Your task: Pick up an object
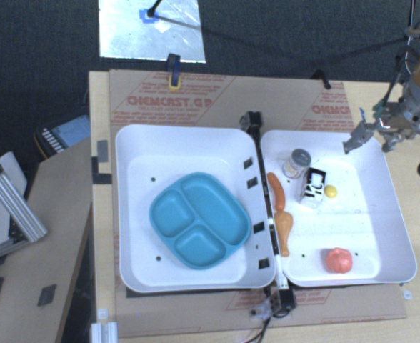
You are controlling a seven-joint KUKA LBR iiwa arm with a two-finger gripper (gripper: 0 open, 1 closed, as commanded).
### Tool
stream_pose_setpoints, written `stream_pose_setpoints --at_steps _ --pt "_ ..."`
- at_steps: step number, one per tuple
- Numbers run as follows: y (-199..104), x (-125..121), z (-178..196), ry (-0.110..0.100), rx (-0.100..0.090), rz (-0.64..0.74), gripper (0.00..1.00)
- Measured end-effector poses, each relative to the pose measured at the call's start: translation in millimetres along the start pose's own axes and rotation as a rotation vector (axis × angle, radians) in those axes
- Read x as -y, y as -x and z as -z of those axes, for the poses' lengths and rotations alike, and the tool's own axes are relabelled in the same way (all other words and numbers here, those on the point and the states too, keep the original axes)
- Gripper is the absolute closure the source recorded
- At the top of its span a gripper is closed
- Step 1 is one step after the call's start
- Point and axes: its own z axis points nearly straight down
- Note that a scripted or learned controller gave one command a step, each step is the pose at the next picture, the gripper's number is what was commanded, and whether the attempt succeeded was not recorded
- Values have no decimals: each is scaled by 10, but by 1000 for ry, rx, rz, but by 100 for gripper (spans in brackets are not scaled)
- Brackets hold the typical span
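The bench carries a brown sheet printed with red lettering, and two shallow white bins sit on it side by side. The left bin holds a light blue divided plate with three compartments, lying flat and turned at an angle near the bin's centre. The right bin holds the small items. A pink-red rounded object rests at about 5 o'clock in that bin, well apart from the rest. An orange carrot-shaped piece and a tan-orange pear-shaped piece lie along the 9 o'clock wall, nearly end to end. A small jar with a grey lid stands at about 11 o'clock, just beside a black-and-white block, and a small yellow ball touches or nearly touches that block's right side. The gripper hangs over the bin's 1 o'clock corner, its two fingers spread apart with nothing between them, away from all items.
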Motion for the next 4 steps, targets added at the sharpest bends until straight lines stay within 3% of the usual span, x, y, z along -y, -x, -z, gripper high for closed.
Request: stream_pose_setpoints --at_steps 1,3,4 --pt "-4 -23 62 10 2 2 0" --pt "-88 -72 -932 7 2 2 0" --pt "-99 -132 -1351 22 -1 2 0"
